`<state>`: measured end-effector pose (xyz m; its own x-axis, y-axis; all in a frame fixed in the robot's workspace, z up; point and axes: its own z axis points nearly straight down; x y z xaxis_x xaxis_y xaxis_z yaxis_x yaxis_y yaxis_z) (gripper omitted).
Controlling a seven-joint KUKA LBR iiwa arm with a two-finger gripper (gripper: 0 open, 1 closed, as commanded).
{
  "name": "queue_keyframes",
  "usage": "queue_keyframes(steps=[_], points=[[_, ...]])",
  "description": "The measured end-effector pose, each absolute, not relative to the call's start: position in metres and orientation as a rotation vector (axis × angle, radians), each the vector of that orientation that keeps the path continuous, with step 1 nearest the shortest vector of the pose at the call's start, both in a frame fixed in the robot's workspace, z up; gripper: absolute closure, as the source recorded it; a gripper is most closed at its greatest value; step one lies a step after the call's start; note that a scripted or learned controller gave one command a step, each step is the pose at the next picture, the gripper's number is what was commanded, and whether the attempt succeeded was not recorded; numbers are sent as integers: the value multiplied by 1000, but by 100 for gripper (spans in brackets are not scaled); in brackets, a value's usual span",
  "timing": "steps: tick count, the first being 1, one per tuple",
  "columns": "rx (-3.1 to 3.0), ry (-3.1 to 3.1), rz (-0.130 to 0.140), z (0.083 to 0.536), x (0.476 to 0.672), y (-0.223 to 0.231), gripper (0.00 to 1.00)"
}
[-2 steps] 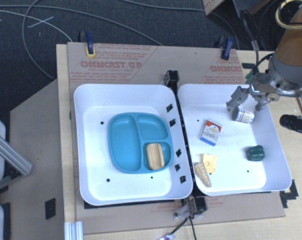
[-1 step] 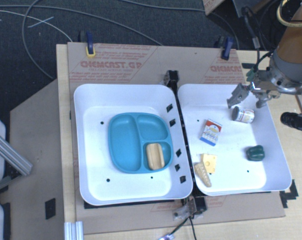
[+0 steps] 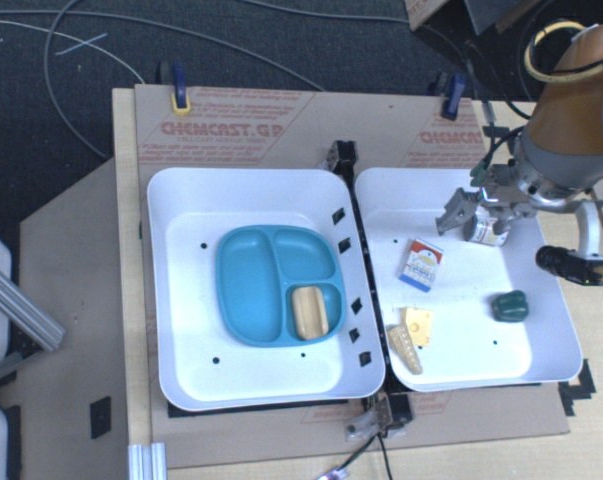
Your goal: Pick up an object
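There are two white bins on the bench; the left bin has a blue tray in it, and a little tan block sits in the tray's lower right part; the right bin has the small things the arm could grab.

The gripper hangs over the top part of the right bin, close to the back wall; its fingers look spread apart, and I see nothing between them, so it holds nothing.

The nearest thing is a little red and white box; it lies just below and a bit to the left of the gripper, toward the front of the bin, and its long side runs slanted from the upper right down to the lower left. A dark green lump sits farther down on the right; a yellow piece and a pale long piece lie near the front edge, touching or almost touching.

I think the box is the easy pick; the gripper would need to slide down-left and then drop, with its fingers set across the box's short sides.
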<state>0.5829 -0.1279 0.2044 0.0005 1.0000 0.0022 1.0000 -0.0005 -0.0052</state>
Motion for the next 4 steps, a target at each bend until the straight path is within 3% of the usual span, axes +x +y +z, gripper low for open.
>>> queue_keyframes(steps=[2, 3, 4], points=[[-2218, -2217, 3, 112, 574, -127, 0], [-2221, -2220, -2, 125, 575, -127, 100], [-2221, -2226, -4, 175, 570, -119, 100]])
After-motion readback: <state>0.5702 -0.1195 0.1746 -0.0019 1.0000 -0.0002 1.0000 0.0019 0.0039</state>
